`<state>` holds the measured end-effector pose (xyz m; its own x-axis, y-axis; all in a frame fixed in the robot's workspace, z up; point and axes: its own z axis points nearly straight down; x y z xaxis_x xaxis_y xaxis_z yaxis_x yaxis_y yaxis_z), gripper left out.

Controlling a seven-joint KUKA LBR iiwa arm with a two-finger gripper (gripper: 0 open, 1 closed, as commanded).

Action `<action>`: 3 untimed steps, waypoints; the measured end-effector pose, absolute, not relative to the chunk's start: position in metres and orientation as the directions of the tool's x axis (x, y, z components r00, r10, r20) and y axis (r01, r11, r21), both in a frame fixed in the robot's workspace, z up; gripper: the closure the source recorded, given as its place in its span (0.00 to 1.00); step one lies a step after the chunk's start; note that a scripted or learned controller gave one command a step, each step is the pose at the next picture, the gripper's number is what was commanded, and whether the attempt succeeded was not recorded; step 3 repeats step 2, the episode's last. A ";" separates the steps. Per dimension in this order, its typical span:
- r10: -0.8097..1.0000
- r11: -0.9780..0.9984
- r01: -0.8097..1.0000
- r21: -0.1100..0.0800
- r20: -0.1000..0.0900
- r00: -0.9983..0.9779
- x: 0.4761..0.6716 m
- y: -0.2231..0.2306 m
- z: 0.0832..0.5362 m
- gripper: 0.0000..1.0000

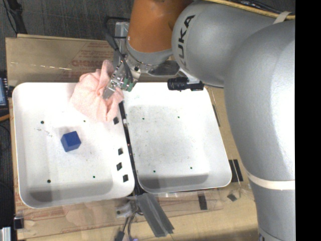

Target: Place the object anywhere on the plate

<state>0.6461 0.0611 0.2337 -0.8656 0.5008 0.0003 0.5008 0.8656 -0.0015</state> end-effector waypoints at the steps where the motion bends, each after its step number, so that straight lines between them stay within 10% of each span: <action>1: 0.119 0.993 0.119 0.000 -0.002 -0.993 0.648 0.112 0.233 1.00; 2: 0.120 0.993 0.120 0.000 -0.003 -0.993 0.648 0.112 0.233 0.00; 3: 0.120 0.993 0.120 0.000 -0.003 -0.993 0.648 0.112 0.233 0.00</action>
